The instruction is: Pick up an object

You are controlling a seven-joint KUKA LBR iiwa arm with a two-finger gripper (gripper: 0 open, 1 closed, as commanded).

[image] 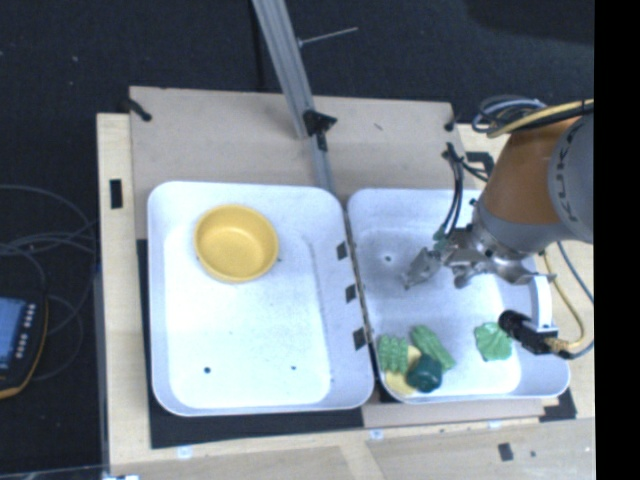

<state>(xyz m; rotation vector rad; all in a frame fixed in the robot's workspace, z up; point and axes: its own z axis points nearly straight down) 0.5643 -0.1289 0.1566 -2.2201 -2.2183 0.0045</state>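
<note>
Since nothing is seen between its fingers, the gripper (pixel 425 266) is judged empty, apparently spread, poised over the right bin (pixel 385 213), whose green toys (pixel 430 345) lie at six o'clock.

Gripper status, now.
Gripper: state cannot be told; it hangs over the right bin, apart from the green pieces at the bin's near edge.

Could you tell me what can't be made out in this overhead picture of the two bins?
- Gripper: too small and blurred to tell open from shut.
- Cluster of green soft toys with a yellow piece beneath: overlapping, so individual shapes are unclear.
- Separate green toy: its right side is hidden behind a black fitting on the arm.
</note>
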